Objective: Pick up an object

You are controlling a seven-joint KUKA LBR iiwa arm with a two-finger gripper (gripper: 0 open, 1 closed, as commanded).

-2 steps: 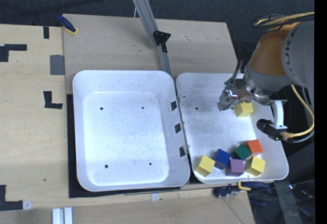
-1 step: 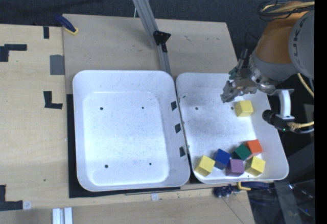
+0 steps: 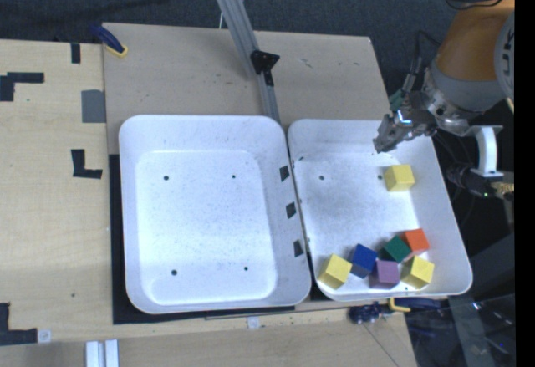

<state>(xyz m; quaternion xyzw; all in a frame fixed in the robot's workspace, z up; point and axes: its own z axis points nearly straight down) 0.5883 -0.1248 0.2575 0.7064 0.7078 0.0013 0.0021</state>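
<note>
- Yellow cube [image 3: 399,177] is sitting alone in the upper part of the right bin [image 3: 334,198], near its right wall, well apart from the other blocks. Being isolated, it's prob. the easiest pick.
- Gripper [image 3: 389,140] is hanging just above and slightly left of that cube, tip pointing down toward the bin floor. Nothing is showing between its fingers; whether they're open or closed can't be told at this angle.
- Arm [image 3: 468,56], grey w/ orange band, is reaching in from the right edge, wrist leaning over the bin's top right corner, likely so the tool can drop onto the cube.
- Cluster of blocks is crowding the bin's lower right corner: second yellow block [image 3: 335,271], blue block [image 3: 363,258], purple block [image 3: 386,272], green block [image 3: 395,249], orange block [image 3: 415,240], third yellow block [image 3: 420,272]. They're touching or nearly so, which would be making a clean grasp harder there.
- Left bin [image 3: 142,215] is lying beside the right one, rims meeting at the middle.
- Metal bar [image 3: 238,18] is slanting across the wooden bench [image 3: 50,190] down to the bins' shared edge.
</note>
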